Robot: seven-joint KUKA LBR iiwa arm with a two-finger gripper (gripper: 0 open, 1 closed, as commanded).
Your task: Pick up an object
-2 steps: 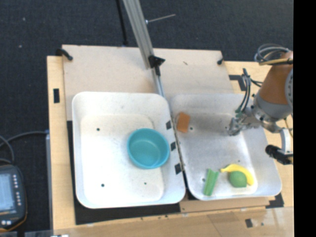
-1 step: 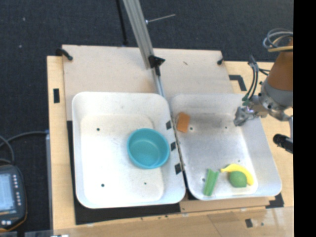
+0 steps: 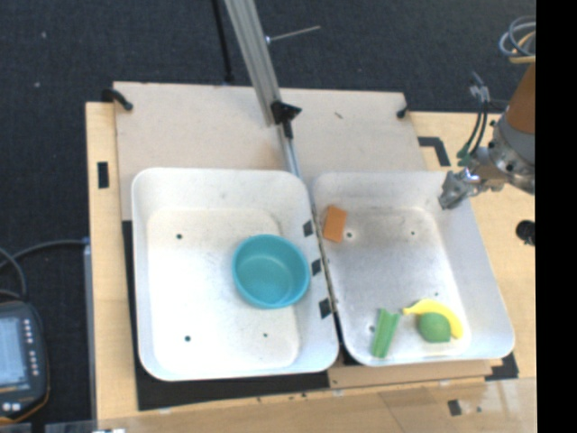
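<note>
My gripper hangs over the upper right rim of the right bin, at the end of the grey arm with its orange band. Nothing shows beneath it. Inside that bin, an orange block lies near the upper left corner. A green stick, a green ball and a yellow piece partly under the ball lie by the front edge. A teal bowl sits upright in the left bin, toward its right side.
A slanted metal pole rises from the back of the bench to the gap between the bins. Black clips sit along the divide. A handheld screen lies off the bench at the lower left.
</note>
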